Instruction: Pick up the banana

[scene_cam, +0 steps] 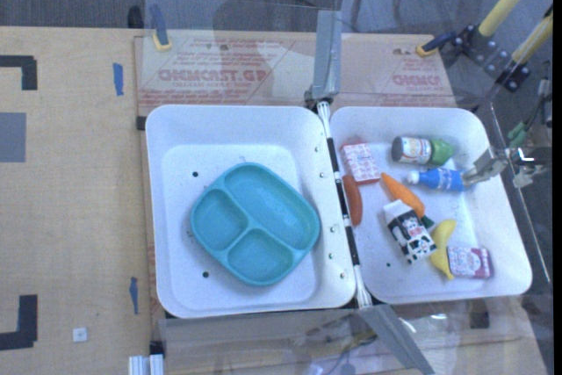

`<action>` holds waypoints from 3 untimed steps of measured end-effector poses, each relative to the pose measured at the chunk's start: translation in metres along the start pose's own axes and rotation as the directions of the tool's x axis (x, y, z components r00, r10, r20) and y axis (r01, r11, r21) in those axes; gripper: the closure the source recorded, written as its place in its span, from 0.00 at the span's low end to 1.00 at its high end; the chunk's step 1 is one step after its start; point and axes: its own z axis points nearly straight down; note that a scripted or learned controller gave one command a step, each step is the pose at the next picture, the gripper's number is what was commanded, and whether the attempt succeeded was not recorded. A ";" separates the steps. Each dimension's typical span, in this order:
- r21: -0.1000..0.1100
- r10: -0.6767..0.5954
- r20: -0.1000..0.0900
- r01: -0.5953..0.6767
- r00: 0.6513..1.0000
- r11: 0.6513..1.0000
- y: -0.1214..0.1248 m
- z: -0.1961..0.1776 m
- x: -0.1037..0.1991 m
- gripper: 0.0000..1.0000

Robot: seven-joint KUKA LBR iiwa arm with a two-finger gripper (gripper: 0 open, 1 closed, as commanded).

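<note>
Small yellow plastic banana (444, 243) lies in the right white bin (505, 189), near its front edge, wedged between the black-and-white carton (410, 233) and the pink packet (469, 261). Long axis runs roughly near-to-far, curving, upper tip toward the back-right. Pincer (492, 164) sits at the bin's right rim beside the blue-capped bottle (437, 180); the banana lies forward and left of it. Cannot tell the pincer's state.
</note>
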 end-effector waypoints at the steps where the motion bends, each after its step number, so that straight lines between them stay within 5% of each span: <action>1: -0.001 -0.216 0.001 0.216 0.976 0.976 -0.027 0.150 -0.029 0.00; 3: -0.031 -0.124 0.019 0.125 0.992 0.992 -0.018 0.177 0.003 0.00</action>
